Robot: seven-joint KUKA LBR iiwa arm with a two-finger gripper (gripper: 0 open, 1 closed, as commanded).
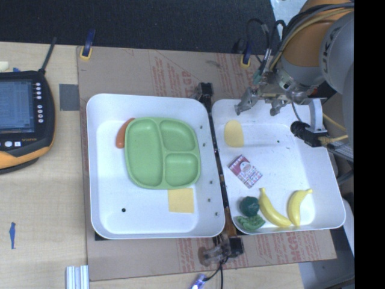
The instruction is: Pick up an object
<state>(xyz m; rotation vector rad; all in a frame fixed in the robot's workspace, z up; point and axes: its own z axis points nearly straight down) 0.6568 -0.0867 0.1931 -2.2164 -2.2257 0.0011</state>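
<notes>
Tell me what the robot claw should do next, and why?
Probably move down and a little left toward the pale yellow block. The gripper hovers over the right bin's top edge with open fingers and nothing between them, and that block is the nearest thing, lying apart from the others.

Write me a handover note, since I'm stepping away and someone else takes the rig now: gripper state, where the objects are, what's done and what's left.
Gripper: open, holding nothing, over the far rim of the right bin.
Right bin: pale yellow block nearest the gripper, red-and-white packet mid-bin, two bananas and a green vegetable piece along the near edge.
Left bin: green divided plate, with an orange item partly under its edge, and a yellow square.
Done: nothing picked yet.
Left: descend, grasp one object, lift; the yellow block looks the closest candidate.
</notes>
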